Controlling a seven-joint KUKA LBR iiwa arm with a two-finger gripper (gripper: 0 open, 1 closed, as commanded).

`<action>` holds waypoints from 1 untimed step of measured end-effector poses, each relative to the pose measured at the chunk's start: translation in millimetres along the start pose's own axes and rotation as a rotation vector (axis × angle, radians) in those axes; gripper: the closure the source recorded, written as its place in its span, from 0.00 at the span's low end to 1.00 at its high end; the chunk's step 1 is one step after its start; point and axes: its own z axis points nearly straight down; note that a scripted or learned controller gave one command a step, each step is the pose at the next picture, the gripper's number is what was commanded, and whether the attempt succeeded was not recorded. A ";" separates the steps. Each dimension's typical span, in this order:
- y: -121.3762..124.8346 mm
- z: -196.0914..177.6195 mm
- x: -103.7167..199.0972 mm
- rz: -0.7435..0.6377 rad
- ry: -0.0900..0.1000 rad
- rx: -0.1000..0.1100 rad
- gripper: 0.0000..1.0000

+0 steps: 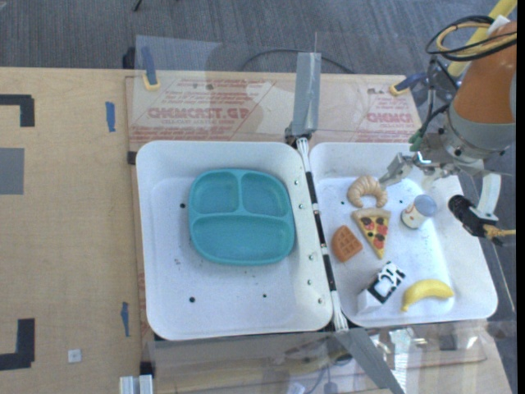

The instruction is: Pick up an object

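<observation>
Presently catalogued, largest item first:

Bench (57,245): tan board, bearing two shallow white bins side by side.
Left bin (156,302): holds one teal divided plate (242,217), three compartments, lying flat near the centre. Probably rigid plastic, too wide for a two-finger pinch except at the rim.
Right bin (472,290): holds the small toys, all well apart from the plate.
Arm (484,89): grey with an orange band, reaching in over the right bin's far right corner.
Gripper (417,164): hovers above the bin's far edge, just beyond the croissant; whether it is spread or closed, I cannot tell, and nothing shows pinched in it.
Banana (426,292): yellow, near corner. Likely light, smooth, curved; best taken across the narrow middle.
Croissant (367,191): tan, closest to the gripper, so the likely target. Probably light, ridged, not fragile; hold across the thick centre, not the tapering tips.
Pizza slice (374,230): flat wedge, low profile, hard to get under.
Waffle piece (346,244): orange-brown, flat, beside the divider.
Black-and-white toy (385,284): small, blocky; exact kind unclear.
Small cup-like toy (418,211): pale with blue top, may roll.
</observation>
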 end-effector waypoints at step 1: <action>-11.9 88.7 40.3 -0.027 -0.001 -0.003 0.00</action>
